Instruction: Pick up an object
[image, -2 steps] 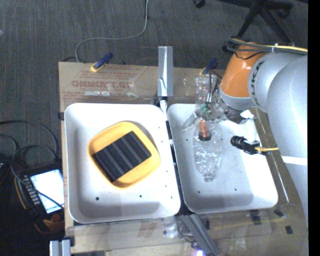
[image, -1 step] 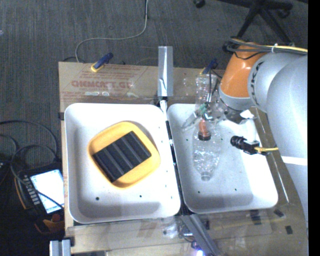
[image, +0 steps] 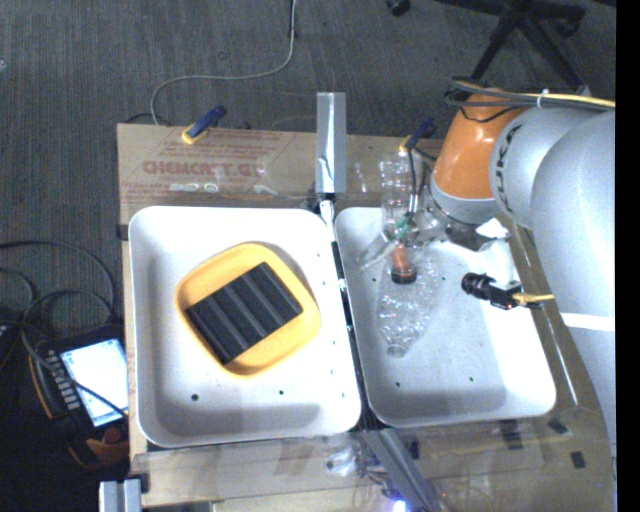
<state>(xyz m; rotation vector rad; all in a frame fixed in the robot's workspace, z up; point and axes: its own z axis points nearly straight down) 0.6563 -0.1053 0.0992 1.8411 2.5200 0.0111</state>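
A crumpled clear plastic bottle (image: 403, 306) lies in the right bin (image: 500, 370), its orange-brown cap (image: 402, 266) pointing to the bin's far side. My gripper (image: 404, 232) hangs at the far left of that bin, directly over the capped end of the bottle and very close to it. Whether it touches the bottle is unclear. A yellow block with a black ribbed top (image: 248, 308) rests in the middle of the left bin (image: 160, 390), far from the gripper.
The grey arm with its orange band (image: 470, 170) covers the right bin's far right corner and right side. A black plug with a yellow cable (image: 492, 289) juts from the arm over the bin. A raised divider (image: 343, 300) separates the bins.
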